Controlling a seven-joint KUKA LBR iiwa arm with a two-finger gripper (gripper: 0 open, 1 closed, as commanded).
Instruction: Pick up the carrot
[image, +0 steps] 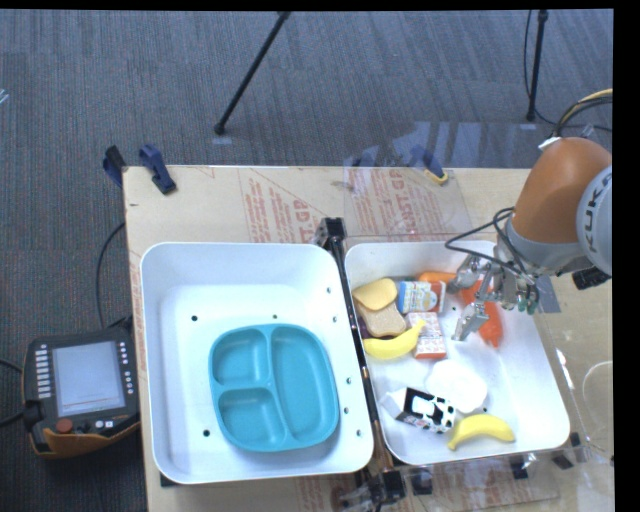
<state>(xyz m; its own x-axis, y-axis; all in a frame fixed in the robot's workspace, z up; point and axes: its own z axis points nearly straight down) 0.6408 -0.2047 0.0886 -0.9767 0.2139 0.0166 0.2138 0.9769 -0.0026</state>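
Metal gripper (478, 305) hovering over tapered orange carrot (489, 322) in right white bin (540, 345), finger spacing unclear, glossy yellow banana (392, 345) lying nearby.

Two white bins (165, 300) (545, 385) — one blue tray (272, 385), two bananas (392, 345) (480, 431), possibly one carrot (490, 322).

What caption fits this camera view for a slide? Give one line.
Hand hovers over the carrot in the right bin; teal plate sits in the left bin.
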